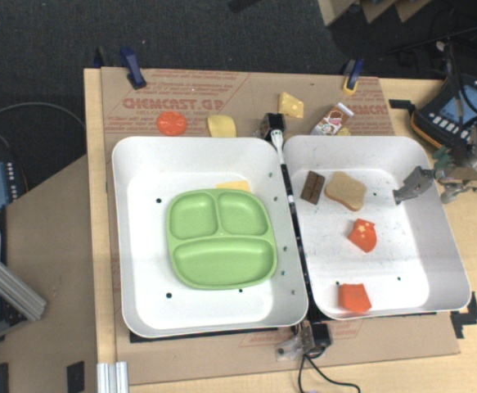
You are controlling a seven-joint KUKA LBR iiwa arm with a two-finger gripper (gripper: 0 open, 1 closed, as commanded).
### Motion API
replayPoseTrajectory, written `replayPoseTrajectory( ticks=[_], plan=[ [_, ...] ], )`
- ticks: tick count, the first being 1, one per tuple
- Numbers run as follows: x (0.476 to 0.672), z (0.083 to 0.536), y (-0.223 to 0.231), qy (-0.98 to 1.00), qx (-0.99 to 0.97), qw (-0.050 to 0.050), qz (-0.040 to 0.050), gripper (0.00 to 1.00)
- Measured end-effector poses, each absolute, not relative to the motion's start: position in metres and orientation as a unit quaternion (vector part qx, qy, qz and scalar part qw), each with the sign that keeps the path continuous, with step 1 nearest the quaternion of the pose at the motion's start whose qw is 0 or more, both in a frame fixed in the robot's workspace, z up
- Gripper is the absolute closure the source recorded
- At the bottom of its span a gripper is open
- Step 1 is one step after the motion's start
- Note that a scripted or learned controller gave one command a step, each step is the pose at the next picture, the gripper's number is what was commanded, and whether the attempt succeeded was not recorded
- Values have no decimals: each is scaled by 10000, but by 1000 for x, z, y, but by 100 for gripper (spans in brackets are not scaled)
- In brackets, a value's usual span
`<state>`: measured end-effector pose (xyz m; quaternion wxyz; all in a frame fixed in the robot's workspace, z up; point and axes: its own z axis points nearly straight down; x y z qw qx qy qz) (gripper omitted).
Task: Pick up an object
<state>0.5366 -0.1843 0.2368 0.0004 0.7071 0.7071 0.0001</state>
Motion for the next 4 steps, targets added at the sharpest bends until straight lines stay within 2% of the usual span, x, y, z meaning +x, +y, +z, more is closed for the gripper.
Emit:
replayPoseTrajectory(
  ticks=[1, 2, 3, 4],
  plan=[
    [564, 106, -123, 7093, 7049, -51, -13, 0],
    [529, 82, -124, 7067, 7075, -37, -18, 0],
    [532, 95, -125, 7066, 7076, 5, 2, 100],
    [565, 191, -50, 7106, 7036, 38, 52, 100]
  ],
)
